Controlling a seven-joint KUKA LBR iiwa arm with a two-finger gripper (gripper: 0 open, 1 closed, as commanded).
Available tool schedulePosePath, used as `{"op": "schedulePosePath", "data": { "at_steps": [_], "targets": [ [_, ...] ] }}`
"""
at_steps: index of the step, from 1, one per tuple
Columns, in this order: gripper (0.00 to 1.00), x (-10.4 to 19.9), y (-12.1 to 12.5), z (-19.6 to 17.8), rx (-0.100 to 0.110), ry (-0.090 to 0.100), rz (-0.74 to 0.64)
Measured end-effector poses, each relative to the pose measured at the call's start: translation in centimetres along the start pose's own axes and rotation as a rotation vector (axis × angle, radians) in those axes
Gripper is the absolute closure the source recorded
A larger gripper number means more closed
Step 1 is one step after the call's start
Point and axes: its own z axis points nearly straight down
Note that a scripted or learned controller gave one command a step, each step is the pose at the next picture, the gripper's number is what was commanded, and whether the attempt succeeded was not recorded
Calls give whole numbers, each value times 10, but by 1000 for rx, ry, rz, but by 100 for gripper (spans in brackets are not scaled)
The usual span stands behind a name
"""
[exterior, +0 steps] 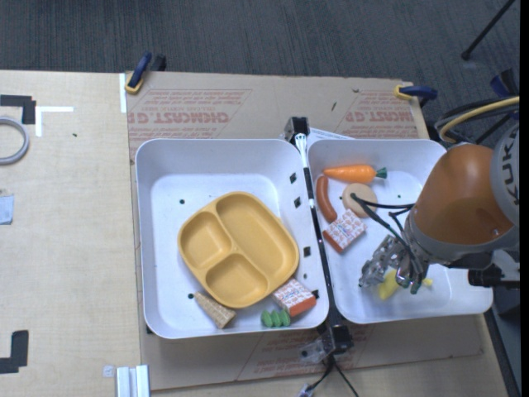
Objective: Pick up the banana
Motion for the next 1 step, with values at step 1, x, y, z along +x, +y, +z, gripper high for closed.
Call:
{"op": "schedulePosePath", "data": {
  "at_steps": [1],
  "targets": [
    [100,-1,1,-10,-2,-3,3]
  ]
}}
